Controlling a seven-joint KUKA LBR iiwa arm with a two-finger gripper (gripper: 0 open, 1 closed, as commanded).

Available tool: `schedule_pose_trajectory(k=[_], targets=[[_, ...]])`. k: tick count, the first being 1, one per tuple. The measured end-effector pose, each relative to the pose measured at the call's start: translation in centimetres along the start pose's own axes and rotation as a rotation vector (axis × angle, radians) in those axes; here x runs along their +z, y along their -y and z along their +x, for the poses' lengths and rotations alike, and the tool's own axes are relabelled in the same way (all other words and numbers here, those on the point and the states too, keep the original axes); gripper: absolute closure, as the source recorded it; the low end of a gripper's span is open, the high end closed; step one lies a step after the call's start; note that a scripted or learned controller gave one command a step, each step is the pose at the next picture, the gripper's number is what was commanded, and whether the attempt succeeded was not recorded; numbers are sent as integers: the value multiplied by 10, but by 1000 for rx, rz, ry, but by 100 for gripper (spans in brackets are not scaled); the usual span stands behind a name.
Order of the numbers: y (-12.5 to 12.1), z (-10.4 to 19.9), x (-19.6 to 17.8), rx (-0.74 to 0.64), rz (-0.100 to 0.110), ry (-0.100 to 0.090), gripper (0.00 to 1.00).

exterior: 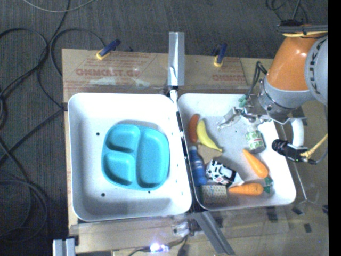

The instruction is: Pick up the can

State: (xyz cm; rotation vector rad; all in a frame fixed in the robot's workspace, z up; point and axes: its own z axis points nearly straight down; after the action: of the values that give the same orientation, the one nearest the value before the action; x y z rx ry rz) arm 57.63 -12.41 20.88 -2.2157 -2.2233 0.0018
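Up at the right bin's (290, 193) upper edge, the gripper (234, 116) hovers, fingers seemingly spread and grasping nothing. Just below-right of it, the can (255, 140) stands on the bin floor, above an orange carrot (256, 164).

The arm's end effector (232, 117) hangs low, fingers spread apart.

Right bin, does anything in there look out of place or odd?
Nothing is spilled or broken. The right bin is cluttered: the can lies on its side below the tool, with two carrots beside it and a banana near the left wall.
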Motion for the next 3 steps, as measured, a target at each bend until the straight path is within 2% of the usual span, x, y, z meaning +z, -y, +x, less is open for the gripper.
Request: schedule_pose_trajectory(k=[1, 2, 3], targets=[[8, -88, 15, 53, 0, 2, 0], [-18, -85, 113, 68, -6, -9, 0], [-17, -86, 106, 69, -2, -5, 100]])
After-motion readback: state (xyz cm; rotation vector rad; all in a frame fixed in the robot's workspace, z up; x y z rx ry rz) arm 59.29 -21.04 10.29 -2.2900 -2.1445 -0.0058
